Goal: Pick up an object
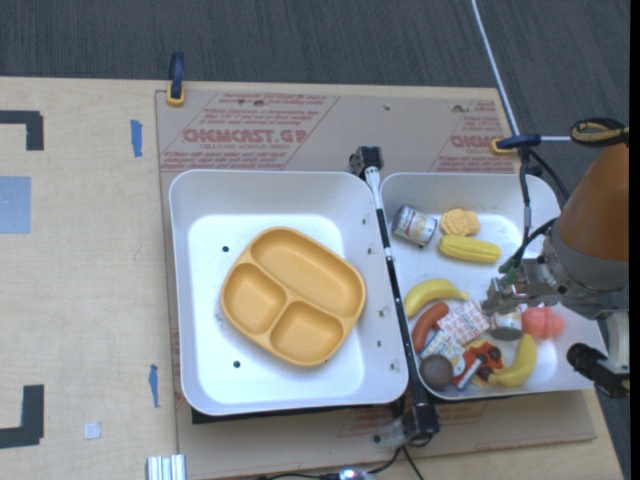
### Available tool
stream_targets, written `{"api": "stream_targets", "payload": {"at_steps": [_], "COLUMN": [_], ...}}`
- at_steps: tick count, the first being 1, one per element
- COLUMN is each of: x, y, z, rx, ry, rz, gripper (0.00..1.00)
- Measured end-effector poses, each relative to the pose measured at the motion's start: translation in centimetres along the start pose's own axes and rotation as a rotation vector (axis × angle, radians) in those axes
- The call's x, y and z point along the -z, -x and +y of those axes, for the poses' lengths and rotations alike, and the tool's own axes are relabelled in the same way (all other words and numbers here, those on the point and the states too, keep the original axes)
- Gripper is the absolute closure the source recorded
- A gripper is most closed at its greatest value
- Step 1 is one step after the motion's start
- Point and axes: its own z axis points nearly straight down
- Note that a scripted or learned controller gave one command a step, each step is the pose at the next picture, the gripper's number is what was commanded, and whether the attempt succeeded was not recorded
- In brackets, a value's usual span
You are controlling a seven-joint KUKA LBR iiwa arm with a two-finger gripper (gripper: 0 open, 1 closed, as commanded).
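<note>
At the bottom edge, nearest you, a clamp (420, 423) grips the bench (80, 298) below the seam between the two bins. The left bin (190, 268) holds a yellow plate (292, 295) with three compartments, lying flat and turned at an angle. The right bin (545, 383) holds the objects: a small can (414, 226) on its side near the far left corner, a biscuit (460, 221) just beside it, a corn cob (470, 250) in front of the biscuit, a banana (434, 292) nearer the middle, a sausage (430, 322) touching a printed packet (459, 326), a dark ball (436, 369) at the near wall, a second banana (518, 363) and a pink piece (541, 323). You see the gripper (510, 298) low over the bin's right half, between the packet and the pink piece, under the arm (598, 218). You cannot tell how its fingers stand, and no object shows between them. A white cable (490, 48) crosses the floor beyond.
</note>
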Motion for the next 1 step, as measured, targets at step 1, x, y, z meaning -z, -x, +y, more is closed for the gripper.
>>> {"api": "stream_targets", "payload": {"at_steps": [1], "x": [0.18], "y": [7.48], "z": [0.39], "rx": [-0.001], "ry": [0.003], "rz": [-0.004], "gripper": [1.0]}}
